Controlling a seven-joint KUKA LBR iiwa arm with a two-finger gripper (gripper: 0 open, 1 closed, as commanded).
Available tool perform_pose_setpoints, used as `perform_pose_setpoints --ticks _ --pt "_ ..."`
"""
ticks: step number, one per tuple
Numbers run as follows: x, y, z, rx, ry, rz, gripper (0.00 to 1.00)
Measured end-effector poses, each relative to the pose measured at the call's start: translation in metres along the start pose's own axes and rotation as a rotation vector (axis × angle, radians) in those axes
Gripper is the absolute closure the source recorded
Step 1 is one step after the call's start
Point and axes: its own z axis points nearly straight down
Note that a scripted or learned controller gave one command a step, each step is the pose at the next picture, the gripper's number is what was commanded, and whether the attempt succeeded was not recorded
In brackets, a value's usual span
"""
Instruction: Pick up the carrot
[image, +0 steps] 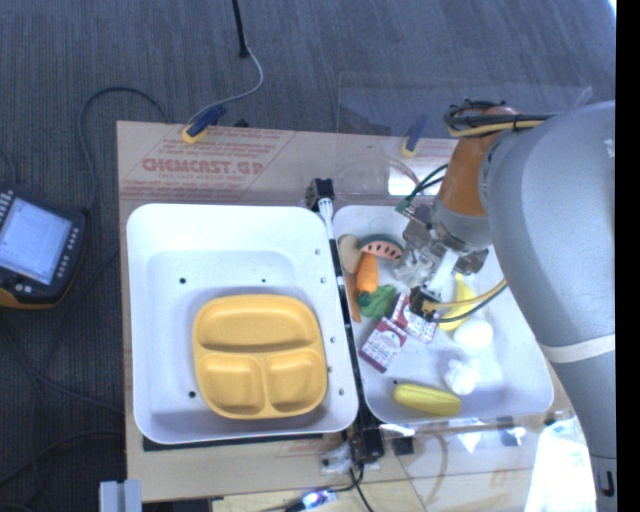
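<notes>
Crowding the carrot (367, 271), watermelon slice (381, 247), red packet (381, 345), tool (425, 285) beside, grip unclear.

We count two white bins (150, 300), one yellow tray (260, 355), one carrot (367, 272), one corn cob (428, 399), one watermelon slice (380, 247), one red packet (381, 345).

Lighting: bright, even, overhead. Glare: strong on the white bins (150, 250) and on clear plastic at the far right. Shadows: soft, short, beneath the yellow tray (262, 355). Focus: moderate; small items in the right bin slightly blurred.
</notes>
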Motion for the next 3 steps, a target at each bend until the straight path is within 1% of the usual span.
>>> perform_pose_setpoints --ticks 1,2,3 --pt "-0.026 -0.045 0.005 -0.012 0.017 -0.019 1.0" --pt "0.03 -0.118 -0.088 0.012 0.012 -0.152 1.0" --pt "0.112 -0.029 -0.131 0.011 0.007 -0.175 1.0"
